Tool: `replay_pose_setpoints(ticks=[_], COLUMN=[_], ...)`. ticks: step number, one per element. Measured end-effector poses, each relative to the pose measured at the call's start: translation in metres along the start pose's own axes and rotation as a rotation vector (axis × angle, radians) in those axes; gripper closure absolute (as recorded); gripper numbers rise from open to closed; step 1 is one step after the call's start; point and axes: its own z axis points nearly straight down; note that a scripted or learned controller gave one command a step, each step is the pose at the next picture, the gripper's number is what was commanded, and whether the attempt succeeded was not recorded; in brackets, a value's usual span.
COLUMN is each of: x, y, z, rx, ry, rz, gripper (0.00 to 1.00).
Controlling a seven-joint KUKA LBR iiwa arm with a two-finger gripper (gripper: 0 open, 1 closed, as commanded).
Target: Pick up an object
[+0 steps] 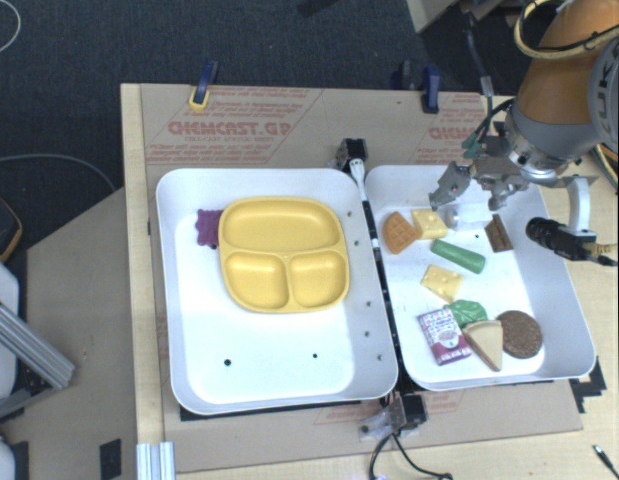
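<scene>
The arm (564,78) reached in from the right, its orange band sitting high above the far corner of the right bin (559,298). Its pincer (473,196) hung over the back part of that bin, spread apart, one finger (447,190) angled down toward the left and the other toward the right, with nothing caught between them.

Just below the left finger lay a pale yellow block (429,222), and touching its left side a tan, bread-like piece (399,232). A small brown bar (498,234) rested near the right finger. A green cylinder (459,256) lay slanted beside the yellow block, and nearer me a yellow cheese wedge (441,282). Along the front of the bin a cluster crowded together: a red and white packet (442,335), a green leafy piece (467,312), a tan wedge (485,344) and a dark brown round cookie (520,334), the last three touching one another.

The left bin (189,318) held a yellow divided plate (284,251), right way up, with a purple item (207,227) tucked against its left edge and partly hidden under it. Both bins sat side by side on the desk (239,128), a brown printed board with a yellow clamp (200,93) at its back edge.
</scene>
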Motion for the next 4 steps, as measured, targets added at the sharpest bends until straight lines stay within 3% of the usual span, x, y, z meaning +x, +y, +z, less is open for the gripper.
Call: replay_pose_setpoints(ticks=[1,3,4], x=[0.000,0.006,0.006], y=[0.003,0.000,0.004], z=[-0.009,0.092,0.114], rx=[-0.015,-0.010,-0.021], ry=[-0.002,-0.001,0.000], rz=[-0.003,-0.002,-0.002], gripper=[0.00,0.00,0.00])
